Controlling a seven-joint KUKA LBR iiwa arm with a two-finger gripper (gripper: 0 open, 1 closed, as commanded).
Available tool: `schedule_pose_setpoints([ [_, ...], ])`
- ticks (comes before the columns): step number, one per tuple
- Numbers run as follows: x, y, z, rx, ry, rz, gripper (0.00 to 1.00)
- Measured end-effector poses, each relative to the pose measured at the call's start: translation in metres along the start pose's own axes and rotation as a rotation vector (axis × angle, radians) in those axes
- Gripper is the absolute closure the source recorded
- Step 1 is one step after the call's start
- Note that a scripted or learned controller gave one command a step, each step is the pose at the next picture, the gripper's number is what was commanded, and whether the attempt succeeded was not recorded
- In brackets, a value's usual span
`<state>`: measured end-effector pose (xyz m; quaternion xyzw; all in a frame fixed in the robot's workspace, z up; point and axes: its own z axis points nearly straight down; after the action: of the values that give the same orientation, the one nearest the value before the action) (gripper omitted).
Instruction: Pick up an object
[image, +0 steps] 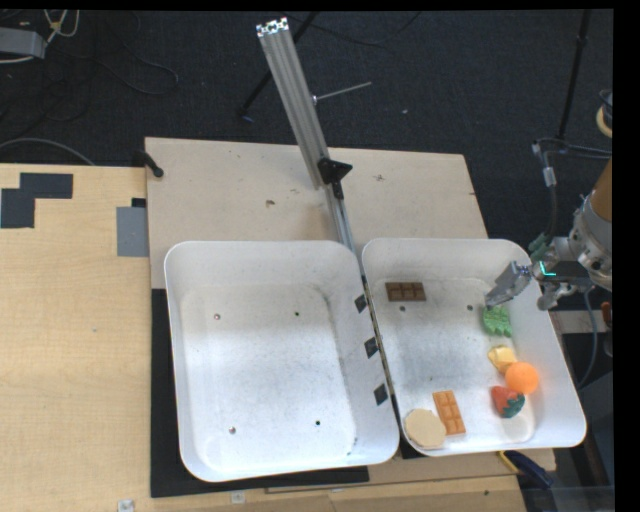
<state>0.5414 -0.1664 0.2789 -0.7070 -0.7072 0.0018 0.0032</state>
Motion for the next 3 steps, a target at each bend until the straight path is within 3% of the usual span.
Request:
schedule_pose_setpoints([
  [1, -0.001, 0.001, -0.002, -0.004, -0.001, 0.002, 0.0],
  [3, 0.004, -0.008, 0.101, 0.002, 0.001, 0.001, 0.0],
])
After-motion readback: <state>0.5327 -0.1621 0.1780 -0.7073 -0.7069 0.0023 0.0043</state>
